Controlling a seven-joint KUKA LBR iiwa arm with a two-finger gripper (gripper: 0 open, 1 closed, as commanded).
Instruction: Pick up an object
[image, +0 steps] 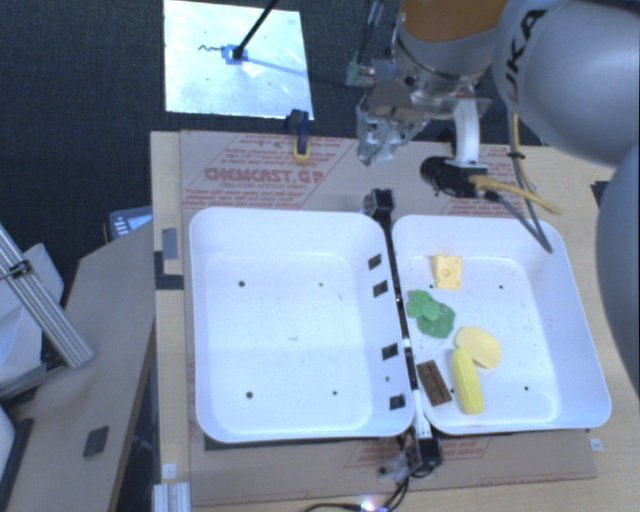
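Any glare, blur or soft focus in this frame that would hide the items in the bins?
Camera view: even, soft lighting with faint shadows; the right bin and its cheese wedge, green leaf piece and corn cob read clearly. Strong glare on the shiny panel at the top. The gripper and arm look slightly soft, being nearer the lens.

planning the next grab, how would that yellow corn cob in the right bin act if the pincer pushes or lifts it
The corn cob looks long and rounded, so a sideways push would probably roll it. It seems a stiff, light toy, likely easy to lift. It lies close to the brown block and the yellow round piece, so a push may nudge them.
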